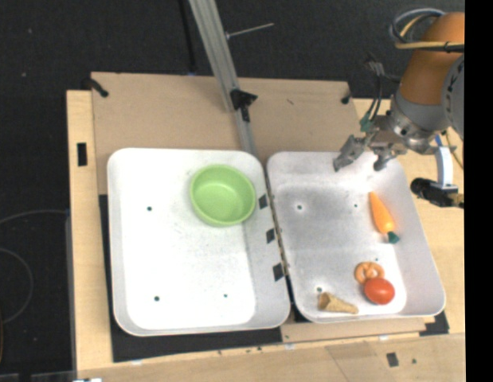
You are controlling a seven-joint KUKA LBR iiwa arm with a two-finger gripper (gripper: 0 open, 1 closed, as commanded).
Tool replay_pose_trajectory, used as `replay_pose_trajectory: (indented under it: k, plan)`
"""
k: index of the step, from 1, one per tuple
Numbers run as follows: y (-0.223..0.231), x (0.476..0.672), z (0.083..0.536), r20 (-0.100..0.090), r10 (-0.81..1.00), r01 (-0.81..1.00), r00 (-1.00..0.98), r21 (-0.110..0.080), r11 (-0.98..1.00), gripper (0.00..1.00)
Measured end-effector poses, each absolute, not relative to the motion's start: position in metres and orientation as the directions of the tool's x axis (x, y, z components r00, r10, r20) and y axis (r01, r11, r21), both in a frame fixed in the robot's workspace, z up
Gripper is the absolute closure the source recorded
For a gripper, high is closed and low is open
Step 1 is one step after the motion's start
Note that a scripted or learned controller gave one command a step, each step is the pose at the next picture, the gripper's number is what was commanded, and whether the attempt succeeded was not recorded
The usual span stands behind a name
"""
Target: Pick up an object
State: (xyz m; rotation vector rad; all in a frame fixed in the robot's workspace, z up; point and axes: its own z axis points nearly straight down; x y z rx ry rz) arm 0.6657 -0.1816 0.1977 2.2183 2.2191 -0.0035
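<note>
The two dark fingers (362, 156) of the gripper stand spread apart with nothing between them, poised over the far edge of the right-hand shallow white plastic bin (326, 213), near that bin's far right corner. Above them the grey arm with its orange band (428, 70) reaches in from the worktop's right edge. Just toward the near side of the fingers, close to the right wall of the same bin, lies a small orange toy carrot with a green tip (381, 214), apart from the fingers and pointing roughly along the bin's right edge. Further toward the bin's near right corner sit a small orange-and-white rounded piece (365, 271) and, touching or just beside it, a round red toy tomato (379, 291). Along the near edge of that bin, left of the tomato, lies a tan cone-shaped piece like a wafer cone (336, 302). The left-hand shallow white plastic bin (150, 269) lies side by side with the right one, and in its far right corner rests a round light-green plastic bowl (222, 195), upright with its opening up. Both bins rest on the pale brown board worktop (166, 110), and a grey metal post (218, 50) rises at a slant from the worktop's far edge, behind the seam between the bins.
</note>
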Motion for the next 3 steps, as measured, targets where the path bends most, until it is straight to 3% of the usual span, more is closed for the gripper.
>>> replay_pose_trajectory:
  k: [2, 3]
  plan:
    - [-0.177, 0.659, 0.098, -0.003, 1.0, 1.0, 0.001, -0.003, -0.001, 0.0]
    - [-0.178, 0.661, 0.114, -0.005, 1.0, 1.0, 0.001, 0.006, -0.001, 1.0]
